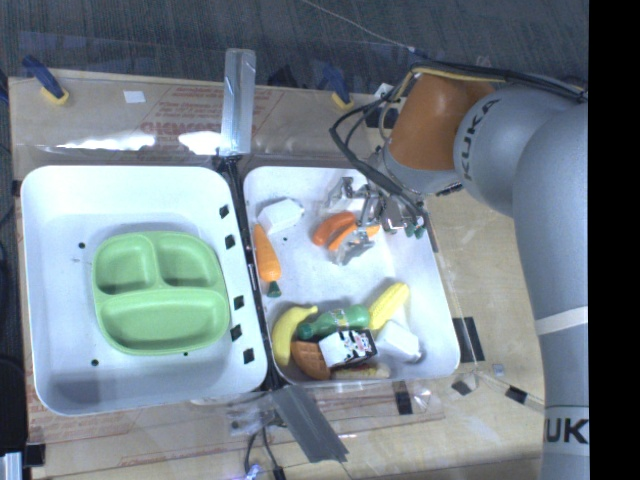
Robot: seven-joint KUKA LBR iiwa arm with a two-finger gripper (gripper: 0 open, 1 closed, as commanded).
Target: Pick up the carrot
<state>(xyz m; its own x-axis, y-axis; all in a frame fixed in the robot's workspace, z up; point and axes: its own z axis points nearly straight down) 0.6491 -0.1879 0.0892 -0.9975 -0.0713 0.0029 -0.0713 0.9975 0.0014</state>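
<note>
The carrot [266, 258] is a slim orange cone with a small green tip at its near end, lying along the left wall of the right bin [440, 268]. The gripper [355, 230] pinches a different orange piece [332, 228]

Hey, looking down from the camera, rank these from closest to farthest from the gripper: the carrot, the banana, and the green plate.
Measured from the gripper, in the right bin's upper part:
1. Carrot: to the gripper's left in the view, along the right bin's left wall.
2. Banana: lower left in the same bin, near the bottom pile.
3. Green plate: in the left bin, beyond the divider.
</note>
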